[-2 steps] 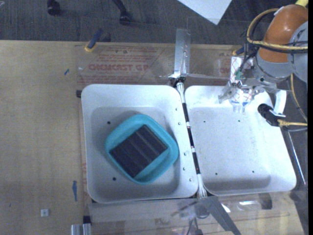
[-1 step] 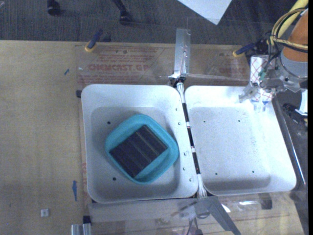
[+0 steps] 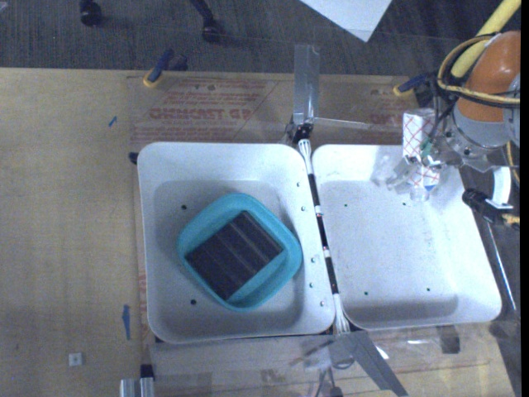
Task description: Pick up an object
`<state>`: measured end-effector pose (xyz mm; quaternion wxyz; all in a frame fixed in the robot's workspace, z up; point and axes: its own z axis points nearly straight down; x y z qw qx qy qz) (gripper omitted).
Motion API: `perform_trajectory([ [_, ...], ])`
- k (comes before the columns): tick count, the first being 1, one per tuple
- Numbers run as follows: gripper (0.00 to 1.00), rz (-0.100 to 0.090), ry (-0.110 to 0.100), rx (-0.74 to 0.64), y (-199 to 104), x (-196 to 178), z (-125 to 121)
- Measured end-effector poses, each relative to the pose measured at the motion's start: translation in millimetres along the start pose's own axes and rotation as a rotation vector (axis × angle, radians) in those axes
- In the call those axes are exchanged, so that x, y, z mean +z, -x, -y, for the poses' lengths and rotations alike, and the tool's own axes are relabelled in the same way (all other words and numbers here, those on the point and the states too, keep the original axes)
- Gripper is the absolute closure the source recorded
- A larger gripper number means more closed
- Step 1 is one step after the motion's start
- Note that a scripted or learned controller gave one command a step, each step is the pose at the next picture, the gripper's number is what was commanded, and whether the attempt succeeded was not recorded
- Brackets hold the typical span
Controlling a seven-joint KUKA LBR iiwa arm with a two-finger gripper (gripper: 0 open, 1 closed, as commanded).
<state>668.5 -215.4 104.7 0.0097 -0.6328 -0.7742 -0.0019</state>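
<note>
Teal plastic marks the one obvious candidate for picking: a rounded square teal plastic container with a dark ribbed insert (image 3: 240, 251), lying flat in the left shallow white bin (image 3: 157, 172), a little toward that bin's near edge and well apart from the arm. The grey arm with its orange band (image 3: 488, 81) reaches in at the table's far right corner, and its gripper (image 3: 417, 168) hangs over the far right corner of the right shallow white bin (image 3: 397, 271). Something small, pale and glinting, with a white card-like piece bearing red marks (image 3: 413, 135) just above it, sits at the gripper, but it is too blurred to say whether this is a held object or part of the tool. Whether the jaws stand wide or narrow I cannot tell. Judging from this, the pick is not shown as done: the teal container lies untouched, and a clear grasp and lift remain.
</note>
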Motion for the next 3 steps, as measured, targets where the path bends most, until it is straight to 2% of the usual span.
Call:
perform_trajectory([
  [1, 1.0, 0.001, 0.0, -0.003, -1, -12, -1],
  [2, 1.0, 0.019, 0.007, -0.277, -45, -50, -7],
  [3, 1.0, 0.018, 0.006, -0.235, -117, -71, -15],
])
